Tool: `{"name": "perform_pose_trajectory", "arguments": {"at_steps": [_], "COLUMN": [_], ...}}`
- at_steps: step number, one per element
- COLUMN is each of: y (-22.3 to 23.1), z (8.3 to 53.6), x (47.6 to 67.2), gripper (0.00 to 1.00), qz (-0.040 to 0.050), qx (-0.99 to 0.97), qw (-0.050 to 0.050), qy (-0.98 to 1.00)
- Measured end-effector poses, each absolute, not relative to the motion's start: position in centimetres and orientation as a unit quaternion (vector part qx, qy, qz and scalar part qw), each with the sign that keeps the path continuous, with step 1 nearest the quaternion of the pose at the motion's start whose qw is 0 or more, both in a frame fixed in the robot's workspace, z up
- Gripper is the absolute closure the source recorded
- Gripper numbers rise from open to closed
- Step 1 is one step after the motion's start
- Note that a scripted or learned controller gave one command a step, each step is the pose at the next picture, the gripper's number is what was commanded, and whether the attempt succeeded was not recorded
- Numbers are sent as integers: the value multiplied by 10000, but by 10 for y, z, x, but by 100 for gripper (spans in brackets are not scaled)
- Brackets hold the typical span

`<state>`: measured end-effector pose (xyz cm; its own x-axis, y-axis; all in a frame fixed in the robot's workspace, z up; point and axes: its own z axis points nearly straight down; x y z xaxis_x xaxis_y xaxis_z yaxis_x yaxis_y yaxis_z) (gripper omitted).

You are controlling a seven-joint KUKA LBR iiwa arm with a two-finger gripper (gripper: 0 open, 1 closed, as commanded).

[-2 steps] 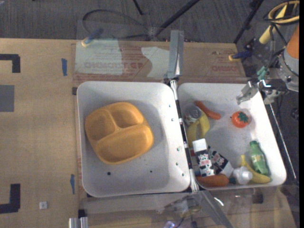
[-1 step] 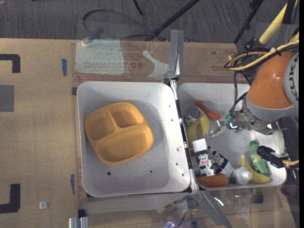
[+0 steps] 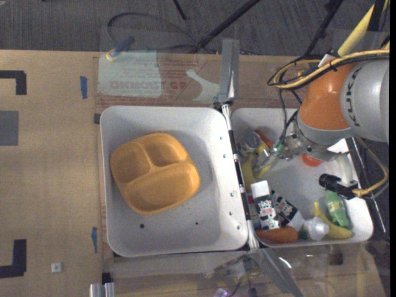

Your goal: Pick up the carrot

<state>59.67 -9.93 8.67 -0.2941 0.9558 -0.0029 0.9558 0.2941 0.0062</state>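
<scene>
The carrot (image 3: 279, 234), a stubby orange-red piece, lies along the front wall of the right bin (image 3: 301, 184), near its front left corner. My gripper (image 3: 268, 158) hangs over the left part of that bin, well behind the carrot and apart from it. It points down-left over a yellow item (image 3: 250, 168) by the bin's left wall. Nothing is visibly held in it.
The left bin (image 3: 204, 221) holds a yellow divided plate (image 3: 154, 171). Around the carrot sit a black-and-white patterned box (image 3: 267, 209), a white piece (image 3: 316, 228), a banana (image 3: 337, 230) and a green bottle (image 3: 337, 212). A small orange-red item (image 3: 311, 161) lies under my wrist.
</scene>
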Motion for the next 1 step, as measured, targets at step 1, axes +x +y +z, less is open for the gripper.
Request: {"name": "perform_pose_trajectory", "arguments": {"at_steps": [1], "y": [-100], "z": [98], "x": [598], "gripper": [100], "qz": [34], "qx": [5952], "qw": [54], "qy": [8035]}}
